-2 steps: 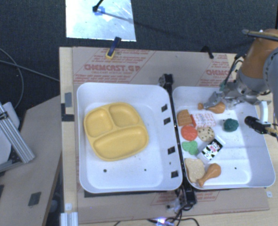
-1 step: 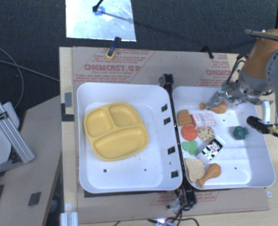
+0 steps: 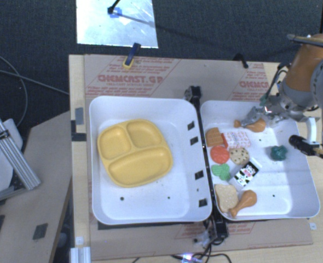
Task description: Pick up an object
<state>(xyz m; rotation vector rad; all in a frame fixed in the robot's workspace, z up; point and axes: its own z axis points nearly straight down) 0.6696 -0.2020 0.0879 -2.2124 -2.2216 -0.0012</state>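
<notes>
Tool (image 3: 254, 115) down in right bin (image 3: 298, 199), near its far edge; finger state cannot be told. Tan toy drumstick (image 3: 253, 126) just beside it. Teal piece (image 3: 278, 153) near right edge. Yellow divided tray (image 3: 134, 152) in left bin (image 3: 150, 210).

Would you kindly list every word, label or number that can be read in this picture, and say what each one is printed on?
"CHEMCAST GP": red print on the brown sheet under the bins, above the left bin.
A second red print on the same sheet above the right bin: the arm cuts it off, so it cannot be read whole.
Fainter red print along the sheet's front edge: too blurred to read.
The small white packet with red marks and the black-and-white card: too small to read.
</notes>
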